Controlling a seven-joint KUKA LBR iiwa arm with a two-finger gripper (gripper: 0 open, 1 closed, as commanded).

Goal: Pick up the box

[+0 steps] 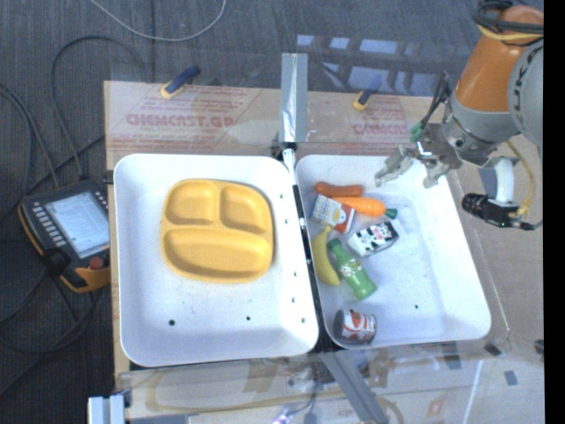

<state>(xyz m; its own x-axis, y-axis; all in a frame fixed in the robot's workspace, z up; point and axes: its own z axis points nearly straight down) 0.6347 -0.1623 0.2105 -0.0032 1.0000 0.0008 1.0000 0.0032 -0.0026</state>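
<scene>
Two box-like items lie in the right bin (459, 237): a small orange and white carton (327, 211) near its left wall, and a black and white spotted carton (373, 238) lying near the middle. My gripper (411, 171) hangs over the bin's far right corner, above and to the right of both cartons. It is open, its fingers (388, 170) spread apart with nothing between them.
Around the cartons lie a reddish sausage (339, 189), a carrot (364, 207), a banana (324, 256), a green bottle (353, 270) and a can (357, 325). The left bin (141, 316) holds a yellow divided tray (218, 230). A teach pendant (69, 232) sits at far left.
</scene>
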